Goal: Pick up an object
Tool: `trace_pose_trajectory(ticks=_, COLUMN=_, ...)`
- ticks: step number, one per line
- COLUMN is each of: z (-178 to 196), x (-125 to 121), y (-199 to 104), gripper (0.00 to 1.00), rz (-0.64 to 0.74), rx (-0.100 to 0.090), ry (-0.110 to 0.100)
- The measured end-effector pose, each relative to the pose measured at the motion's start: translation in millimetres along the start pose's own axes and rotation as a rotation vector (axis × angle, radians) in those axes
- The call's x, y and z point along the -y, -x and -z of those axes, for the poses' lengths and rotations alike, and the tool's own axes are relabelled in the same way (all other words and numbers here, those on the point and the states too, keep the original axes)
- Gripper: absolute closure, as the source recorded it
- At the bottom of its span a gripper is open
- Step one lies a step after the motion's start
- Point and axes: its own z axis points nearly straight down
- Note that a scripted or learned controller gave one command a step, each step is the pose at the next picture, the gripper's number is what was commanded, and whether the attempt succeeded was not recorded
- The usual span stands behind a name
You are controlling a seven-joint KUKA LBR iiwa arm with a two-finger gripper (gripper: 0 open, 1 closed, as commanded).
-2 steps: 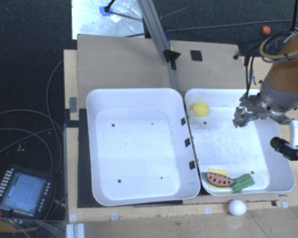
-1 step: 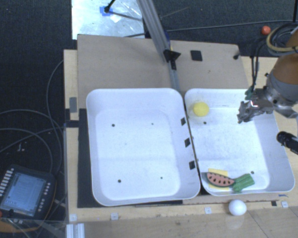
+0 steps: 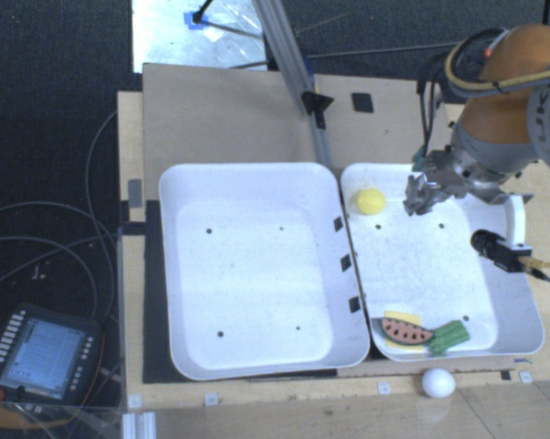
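Camera view has the gripper [image 3: 421,196] beside a yellow ball [image 3: 370,201]; whether it is clenched I cannot tell. Centre over the ball before descending, since it may roll.

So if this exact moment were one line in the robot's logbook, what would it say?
gripper: over right bin, near far edge | yellow ball: beside it, apart | watermelon slice, green piece: near edge | white ball: outside on bench

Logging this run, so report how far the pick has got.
Done: the hand is over the right bin, beside the yellow ball. In hand: nothing visibly lifted. Left: the ball, the watermelon slice and the green piece all lie in the bin.
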Motion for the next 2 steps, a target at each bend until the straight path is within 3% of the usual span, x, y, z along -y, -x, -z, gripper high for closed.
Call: trace_pose_trajectory(ticks=2, z=-1.5, x=-9.7, y=-122.1, gripper=1.00, rz=0.001, rx=0.000, ry=0.000)
